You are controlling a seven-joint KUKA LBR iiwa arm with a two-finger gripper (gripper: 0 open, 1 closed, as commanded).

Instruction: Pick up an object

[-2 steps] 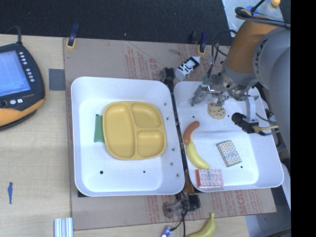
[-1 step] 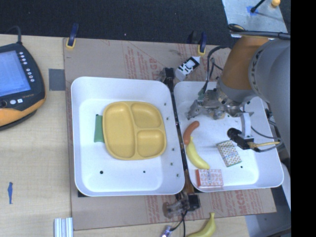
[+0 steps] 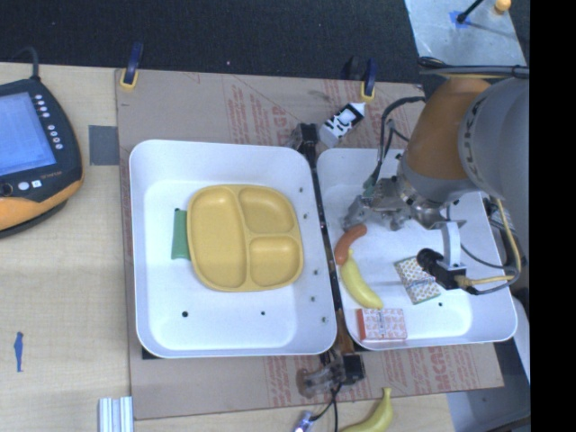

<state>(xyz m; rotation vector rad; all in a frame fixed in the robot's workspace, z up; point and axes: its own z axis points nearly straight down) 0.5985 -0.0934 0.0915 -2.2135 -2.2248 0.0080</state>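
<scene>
Arm: grey arm with orange band (image 3: 450, 142) reaches in from 3 o'clock, hanging over the upper part of the right bin (image 3: 486, 331).
Claw: claw (image 3: 382, 207) sits low near the bin's 11 o'clock corner; its state cannot be told from this slant, and nothing is seen in its grip.
Candidate thing: orange sausage (image 3: 350, 241), at 7 o'clock of the claw, near it, touching or just beside the banana (image 3: 359, 283).
Sausage axis: long axis runs from 1 o'clock down to 7 o'clock, upper end nearest the claw.
Banana axis: roughly 11 to 5 o'clock, tip toward the red-and-white packet (image 3: 382, 324).
Other contents: checked card (image 3: 417, 279) at 3 o'clock of the banana, apart from it.
Left bin: left bin (image 3: 225, 331) holds a yellow divided tray (image 3: 245, 238) over a green piece (image 3: 180, 234).
Step in hand (judged): lining up before descent.
To do well: close across the sausage's short width, at mid-length, clear of the banana and the bin wall.
Risk: nudging both things together.
</scene>
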